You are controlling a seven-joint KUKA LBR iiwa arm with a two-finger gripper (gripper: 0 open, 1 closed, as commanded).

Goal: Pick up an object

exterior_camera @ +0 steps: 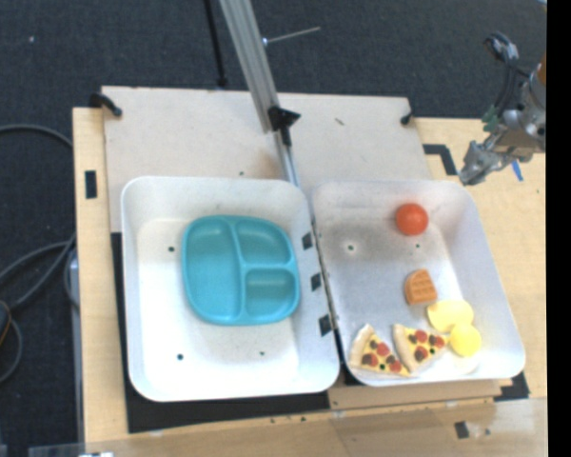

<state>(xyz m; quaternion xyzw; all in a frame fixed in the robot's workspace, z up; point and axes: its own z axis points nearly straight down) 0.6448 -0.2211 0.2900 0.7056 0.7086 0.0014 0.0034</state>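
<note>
The right bin (362,208) holds a small red-orange ball (411,219) near its far side, a ridged orange biscuit-like piece (420,287) in the middle right, and two yellow round pieces (454,324) near the front right. Two toy pizza slices (398,347) lie along its front edge. My gripper (482,157) hangs at the far right, above the bench just past the bin's far right corner, apart from every object. Nothing shows between its fingers.
The left bin (152,284) carries a turquoise divided tray (240,269) at its middle. A slanted metal post (252,50) rises behind the bins, ending at a clamp where the two bins meet. Cables lie on the dark floor at left.
</note>
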